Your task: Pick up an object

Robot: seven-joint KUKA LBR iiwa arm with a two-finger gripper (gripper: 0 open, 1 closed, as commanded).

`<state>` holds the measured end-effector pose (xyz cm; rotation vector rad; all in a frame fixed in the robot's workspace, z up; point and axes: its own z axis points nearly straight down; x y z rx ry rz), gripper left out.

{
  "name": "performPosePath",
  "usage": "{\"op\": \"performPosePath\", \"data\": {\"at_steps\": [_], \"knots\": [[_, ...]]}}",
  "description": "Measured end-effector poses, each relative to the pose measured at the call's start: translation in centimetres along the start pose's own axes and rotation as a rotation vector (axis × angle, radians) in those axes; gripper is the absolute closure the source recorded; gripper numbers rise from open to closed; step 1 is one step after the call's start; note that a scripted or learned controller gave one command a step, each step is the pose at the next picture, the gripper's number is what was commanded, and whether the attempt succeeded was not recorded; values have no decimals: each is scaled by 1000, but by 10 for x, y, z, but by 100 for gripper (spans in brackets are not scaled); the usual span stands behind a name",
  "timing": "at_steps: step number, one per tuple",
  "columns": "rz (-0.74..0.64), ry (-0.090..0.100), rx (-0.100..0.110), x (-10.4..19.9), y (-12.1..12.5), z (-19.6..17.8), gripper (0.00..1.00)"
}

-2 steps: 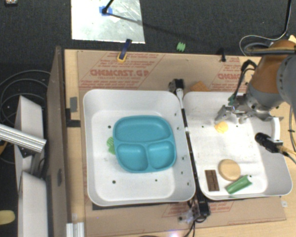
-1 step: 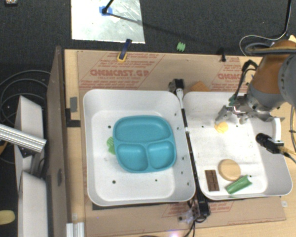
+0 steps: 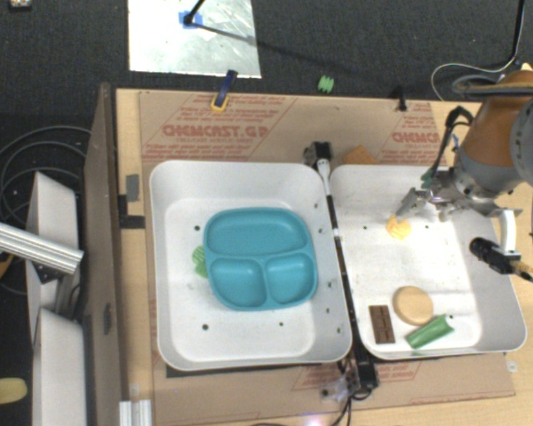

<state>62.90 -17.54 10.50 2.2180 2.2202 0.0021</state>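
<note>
In the right bin (image 3: 497, 327) lie a small yellow object (image 3: 398, 228), a tan round disc (image 3: 414, 304), a brown bar (image 3: 383, 324) and a green cylinder (image 3: 429, 332). My gripper (image 3: 417, 201) hangs over the bin's upper middle, just up and right of the yellow object and close to it. Nothing is seen held in it. The left bin (image 3: 173, 327) holds a blue divided tray (image 3: 259, 257), with a small green piece (image 3: 198, 258) poking out at the tray's left edge.
The grey arm with its orange band (image 3: 502, 136) comes in over the right bin's upper right corner. A black and white fitting (image 3: 496, 251) sits near that bin's right wall. A black divider (image 3: 336, 238) runs between the bins.
</note>
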Motion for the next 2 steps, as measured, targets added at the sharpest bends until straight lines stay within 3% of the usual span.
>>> {"op": "performPosePath", "data": {"at_steps": [1,2], "knots": [[-5,2,2,39,-14,-4,0],[1,0,3,18,-19,22,0]]}}
